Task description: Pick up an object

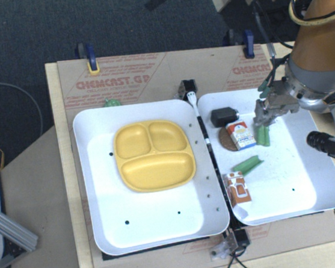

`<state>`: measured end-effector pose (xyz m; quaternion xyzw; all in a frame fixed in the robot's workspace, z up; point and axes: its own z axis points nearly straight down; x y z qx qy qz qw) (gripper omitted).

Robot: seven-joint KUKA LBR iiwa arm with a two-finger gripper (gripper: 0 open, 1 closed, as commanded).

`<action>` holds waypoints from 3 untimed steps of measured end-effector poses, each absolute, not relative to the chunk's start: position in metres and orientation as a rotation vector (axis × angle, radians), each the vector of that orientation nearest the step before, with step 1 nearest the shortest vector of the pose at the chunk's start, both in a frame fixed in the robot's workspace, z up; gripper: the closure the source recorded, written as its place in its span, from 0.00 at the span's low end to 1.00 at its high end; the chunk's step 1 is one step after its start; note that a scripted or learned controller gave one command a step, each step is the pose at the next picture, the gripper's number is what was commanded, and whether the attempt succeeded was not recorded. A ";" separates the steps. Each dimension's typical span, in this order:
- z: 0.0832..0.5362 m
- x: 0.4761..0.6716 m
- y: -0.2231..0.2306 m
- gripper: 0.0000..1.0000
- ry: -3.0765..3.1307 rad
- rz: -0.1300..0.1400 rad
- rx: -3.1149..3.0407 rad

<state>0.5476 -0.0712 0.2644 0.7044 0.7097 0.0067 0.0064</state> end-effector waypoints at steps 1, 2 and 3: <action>0.211 0.513 -0.015 1.00 2.234 -0.005 2.221; 0.230 0.488 0.069 1.00 2.236 0.002 2.214; 0.316 0.479 0.162 1.00 2.235 0.017 2.207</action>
